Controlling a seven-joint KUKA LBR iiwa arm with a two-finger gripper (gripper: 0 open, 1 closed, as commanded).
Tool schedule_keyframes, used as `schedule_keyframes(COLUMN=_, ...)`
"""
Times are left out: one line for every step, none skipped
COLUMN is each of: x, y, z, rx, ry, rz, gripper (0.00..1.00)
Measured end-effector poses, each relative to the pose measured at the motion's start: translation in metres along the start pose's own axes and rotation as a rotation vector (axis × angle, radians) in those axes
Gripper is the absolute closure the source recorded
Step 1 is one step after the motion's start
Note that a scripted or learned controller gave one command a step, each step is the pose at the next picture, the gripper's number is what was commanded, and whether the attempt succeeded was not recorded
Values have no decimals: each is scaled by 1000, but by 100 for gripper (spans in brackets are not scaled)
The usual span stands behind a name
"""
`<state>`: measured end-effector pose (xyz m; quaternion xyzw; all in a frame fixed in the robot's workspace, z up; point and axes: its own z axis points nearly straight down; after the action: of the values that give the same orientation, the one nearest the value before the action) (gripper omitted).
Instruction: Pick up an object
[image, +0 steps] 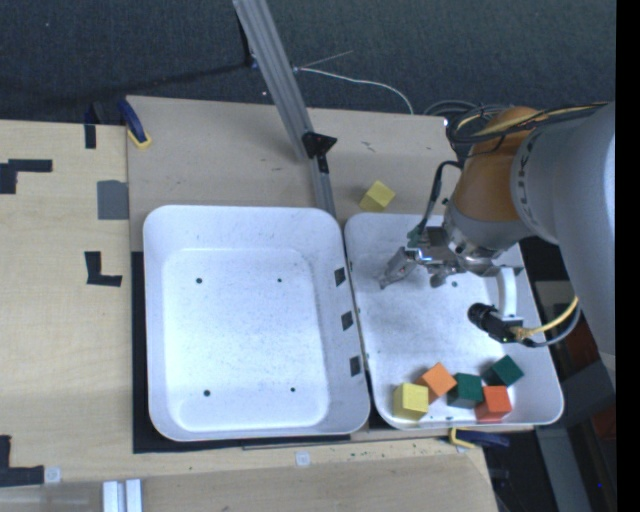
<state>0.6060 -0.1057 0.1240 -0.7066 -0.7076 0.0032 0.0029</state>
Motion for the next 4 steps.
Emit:
schedule_keyframes(x=33, y=26, z=-73, rx=-16, ry=1, rz=-4, gripper=0)
schedule_keyframes(x=60, y=29, z=-68, rx=-7, ry=1, rz=-3, gripper=0)
schedule_keyframes(x=113, y=44, z=-68, rx=-8, ry=2, rz=-5, gripper=0)
schedule_keyframes(x=117, y=-32, z=-107, rx=-6, ry=2, rz=0, gripper=0)
